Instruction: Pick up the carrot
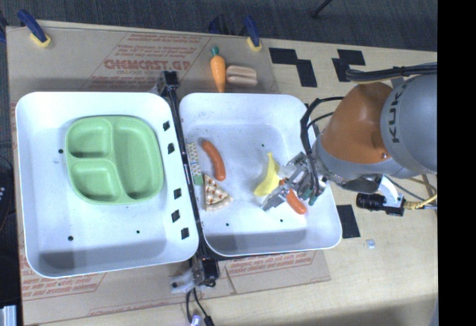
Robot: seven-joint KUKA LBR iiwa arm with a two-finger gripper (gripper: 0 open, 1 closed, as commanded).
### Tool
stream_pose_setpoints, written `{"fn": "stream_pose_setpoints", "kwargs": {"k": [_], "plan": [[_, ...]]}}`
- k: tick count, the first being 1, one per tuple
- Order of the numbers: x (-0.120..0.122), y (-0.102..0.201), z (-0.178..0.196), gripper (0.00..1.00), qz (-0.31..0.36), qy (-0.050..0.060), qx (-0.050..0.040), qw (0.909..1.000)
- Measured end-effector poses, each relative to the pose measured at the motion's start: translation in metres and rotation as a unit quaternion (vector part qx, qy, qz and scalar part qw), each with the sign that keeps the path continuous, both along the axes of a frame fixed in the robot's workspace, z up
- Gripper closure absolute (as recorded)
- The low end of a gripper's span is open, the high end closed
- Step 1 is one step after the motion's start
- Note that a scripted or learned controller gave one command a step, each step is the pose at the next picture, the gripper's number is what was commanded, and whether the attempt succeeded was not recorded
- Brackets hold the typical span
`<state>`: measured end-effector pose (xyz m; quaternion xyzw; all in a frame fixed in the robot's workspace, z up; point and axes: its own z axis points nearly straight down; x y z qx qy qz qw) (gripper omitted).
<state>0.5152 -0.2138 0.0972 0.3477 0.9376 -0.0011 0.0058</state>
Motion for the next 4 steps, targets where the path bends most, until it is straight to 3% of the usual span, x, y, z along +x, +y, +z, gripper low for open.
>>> {"fn": "stream_pose_setpoints", "kwargs": {"k": [1,2,3,4], "plan": [[0.003,-0.001,0.012,1.00,0.001,-0.006,-0.0031,1.0000],[-0.017,0.064,-0.006,1.00,0.124,0.007,0.0034,0.9922],[-0.020,0.003,-0.005,1.00,0.332,0.006,0.0009,0.9434],[-0.038,0.003,0.063,1.00,0.517,0.006,-0.0003,0.8558]]}}
